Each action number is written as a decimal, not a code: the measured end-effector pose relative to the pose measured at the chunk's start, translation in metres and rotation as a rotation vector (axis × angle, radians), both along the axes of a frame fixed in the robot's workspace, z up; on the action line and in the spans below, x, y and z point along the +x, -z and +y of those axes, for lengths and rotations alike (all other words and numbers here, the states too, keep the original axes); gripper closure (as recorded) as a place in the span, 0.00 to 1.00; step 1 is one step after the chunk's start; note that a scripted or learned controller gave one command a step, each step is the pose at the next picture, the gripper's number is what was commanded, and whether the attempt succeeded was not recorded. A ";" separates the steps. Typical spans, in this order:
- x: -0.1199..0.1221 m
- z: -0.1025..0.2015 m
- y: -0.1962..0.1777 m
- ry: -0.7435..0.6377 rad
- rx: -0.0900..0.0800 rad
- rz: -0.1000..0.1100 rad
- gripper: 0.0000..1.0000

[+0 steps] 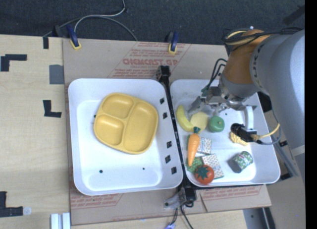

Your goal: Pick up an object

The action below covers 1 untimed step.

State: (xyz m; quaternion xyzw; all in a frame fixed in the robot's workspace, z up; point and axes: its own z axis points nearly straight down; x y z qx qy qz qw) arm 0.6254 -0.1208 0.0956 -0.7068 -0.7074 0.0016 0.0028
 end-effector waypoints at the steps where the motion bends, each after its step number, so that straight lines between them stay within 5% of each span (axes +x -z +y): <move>1: -0.038 0.019 0.008 0.008 -0.016 -0.017 0.00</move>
